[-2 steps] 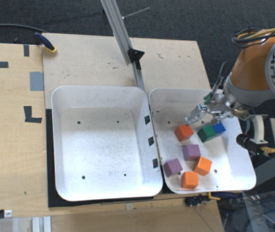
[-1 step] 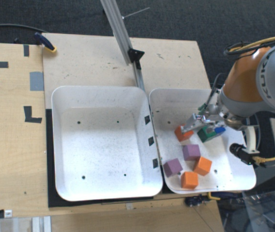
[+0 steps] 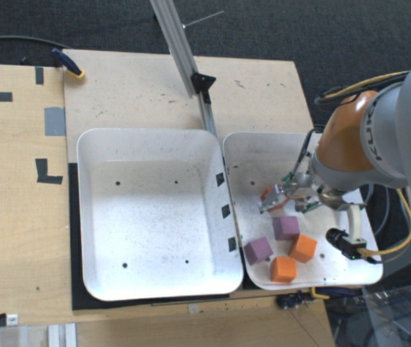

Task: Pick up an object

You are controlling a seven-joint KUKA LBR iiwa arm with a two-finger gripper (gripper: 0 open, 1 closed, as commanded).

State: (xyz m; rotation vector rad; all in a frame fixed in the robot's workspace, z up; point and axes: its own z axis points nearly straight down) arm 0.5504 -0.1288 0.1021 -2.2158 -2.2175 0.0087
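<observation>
Right bin [image 3: 263,144], smooth white plastic: two purple cubes [image 3: 286,227] [image 3: 258,250], two orange cubes [image 3: 304,248] [image 3: 284,269], matte, clustered near front wall. Pincer [image 3: 284,199] low over bin floor, just behind upper purple cube; its opening cannot be told.

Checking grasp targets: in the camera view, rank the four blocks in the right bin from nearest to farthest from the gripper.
From the gripper:
1. Upper purple block, just below it.
2. Left purple block and upper orange block: too close to call.
3. Lower orange block, by the right bin's front wall.
</observation>
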